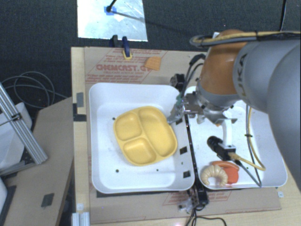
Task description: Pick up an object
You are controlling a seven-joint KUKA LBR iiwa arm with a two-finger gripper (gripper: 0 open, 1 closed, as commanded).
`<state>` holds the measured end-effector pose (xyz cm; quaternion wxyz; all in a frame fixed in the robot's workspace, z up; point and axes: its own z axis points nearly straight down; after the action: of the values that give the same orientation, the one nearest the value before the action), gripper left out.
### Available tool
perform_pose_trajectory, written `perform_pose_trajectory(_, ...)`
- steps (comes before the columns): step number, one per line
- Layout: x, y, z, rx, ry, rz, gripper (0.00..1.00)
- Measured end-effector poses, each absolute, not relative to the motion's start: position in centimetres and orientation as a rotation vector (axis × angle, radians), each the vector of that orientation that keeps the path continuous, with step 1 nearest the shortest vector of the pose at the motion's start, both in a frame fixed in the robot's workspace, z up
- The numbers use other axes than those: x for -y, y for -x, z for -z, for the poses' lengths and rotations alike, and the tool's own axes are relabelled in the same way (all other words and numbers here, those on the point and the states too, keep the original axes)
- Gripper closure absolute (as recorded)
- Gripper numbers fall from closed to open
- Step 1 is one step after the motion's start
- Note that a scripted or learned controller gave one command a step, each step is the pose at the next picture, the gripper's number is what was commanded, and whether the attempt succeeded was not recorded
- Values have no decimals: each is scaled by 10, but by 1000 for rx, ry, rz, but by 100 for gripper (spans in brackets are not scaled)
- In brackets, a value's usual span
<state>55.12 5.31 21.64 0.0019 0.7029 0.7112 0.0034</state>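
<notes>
Arm (263, 69) reached over the right bin (277, 173), above a cardboard sheet (117, 67) printed "CHEMCAST" in red at its far edge. Hand (181, 109) sat low at the wall between the bins; open or closed could not be told. Yellow divided plate (146, 135) lay mid left bin (101, 140), its right rim just beside the hand, long axis slanting toward that bin's near right corner. Croissant (215, 174) and orange piece (229, 170) touched at the right bin's near edge.

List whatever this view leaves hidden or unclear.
- Right bin: in the camera view the arm covers much of its floor.
- Orange object: half hidden behind the croissant, so its kind is unclear.
- Gripper: small and dark at the bins' divide, so any hold is unreadable.
</notes>
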Motion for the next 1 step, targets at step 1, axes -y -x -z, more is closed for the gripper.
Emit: perform_pose_trajectory(1, 40, -483, -183, -2214, -2233, 8, 0)
